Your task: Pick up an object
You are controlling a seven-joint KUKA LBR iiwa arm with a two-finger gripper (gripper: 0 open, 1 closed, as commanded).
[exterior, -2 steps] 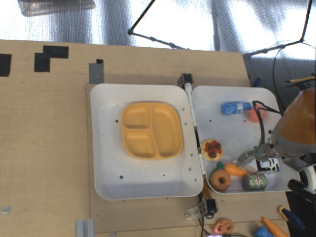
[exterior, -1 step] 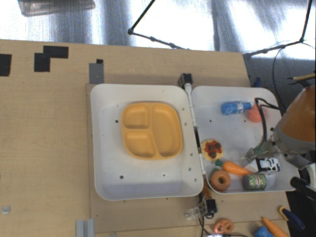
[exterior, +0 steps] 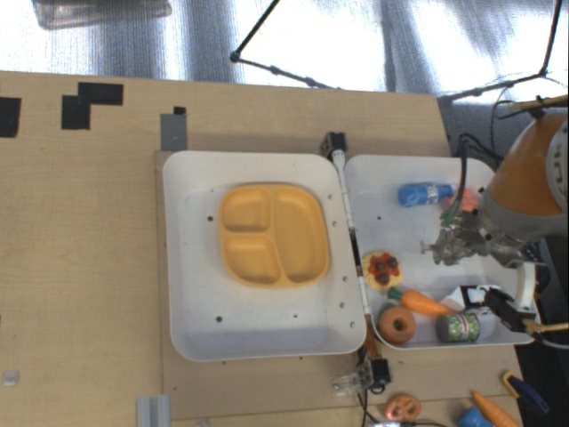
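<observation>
Lying in the right-hand white bin point(exterior: 418, 172) are several small things, none of them between the fingers: a blue bottle point(exterior: 423, 194) on its side toward the far edge; a small pizza slice point(exterior: 381, 269) with red dots near the bin's left wall; an orange carrot point(exterior: 425, 304) just to the near-right of the slice; a brown doughnut point(exterior: 397, 325) at the near-left corner, touching or nearly touching the carrot; a green can point(exterior: 460, 327) on its side along the near wall, just right of the doughnut. The gripper point(exterior: 449, 245) hangs over the middle of this bin, between the bottle and the carrot, apart from both; its metal fingers are a blurred grey cluster, so whether they are spread or closed cannot be told. The grey arm point(exterior: 533, 185) with its orange band enters from the right, above the bin's right side. The left-hand white bin point(exterior: 196, 265) sits beside it, their walls touching, and holds a yellow divided tray point(exterior: 271, 234) with three compartments, roughly centred. On the wooden bench point(exterior: 80, 238), near the lower edge, lie another brown doughnut-like piece point(exterior: 402, 407) and an orange and blue object point(exterior: 489, 414); black patches mark the bench's far-left part.
</observation>
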